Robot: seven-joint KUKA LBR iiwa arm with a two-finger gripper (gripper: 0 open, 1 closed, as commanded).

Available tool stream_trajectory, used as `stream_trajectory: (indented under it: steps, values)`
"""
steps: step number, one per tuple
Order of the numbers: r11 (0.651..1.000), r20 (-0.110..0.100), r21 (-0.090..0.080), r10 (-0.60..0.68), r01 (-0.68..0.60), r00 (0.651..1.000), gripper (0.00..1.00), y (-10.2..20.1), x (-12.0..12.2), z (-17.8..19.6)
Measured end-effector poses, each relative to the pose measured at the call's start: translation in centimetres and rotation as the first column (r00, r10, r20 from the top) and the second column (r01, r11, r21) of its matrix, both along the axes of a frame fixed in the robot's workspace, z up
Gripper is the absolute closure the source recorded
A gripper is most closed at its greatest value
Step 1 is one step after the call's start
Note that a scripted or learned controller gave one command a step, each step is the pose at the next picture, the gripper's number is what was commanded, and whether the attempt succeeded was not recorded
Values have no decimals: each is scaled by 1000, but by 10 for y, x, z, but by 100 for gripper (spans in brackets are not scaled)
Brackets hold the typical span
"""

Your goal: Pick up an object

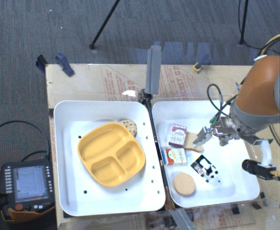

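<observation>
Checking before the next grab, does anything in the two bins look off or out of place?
Mostly tidy. One oddity: a speckled round object in the left bin is partly tucked under the yellow tray. Nothing looks spilled or broken.

Robotics lab, teach pendant [27, 183], tripod legs [106, 18], clamped bench [106, 83]

Red printing on bench board [176, 78] — illegible
</observation>
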State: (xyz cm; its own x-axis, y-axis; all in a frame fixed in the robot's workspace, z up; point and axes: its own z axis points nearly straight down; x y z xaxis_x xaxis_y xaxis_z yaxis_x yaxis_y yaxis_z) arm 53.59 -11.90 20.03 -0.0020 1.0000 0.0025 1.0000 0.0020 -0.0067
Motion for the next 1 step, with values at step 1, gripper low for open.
stream_trajectory:
  steps: [1]
  values:
    - [999,2,1,48,-48,999,0,-39,-24,-115]
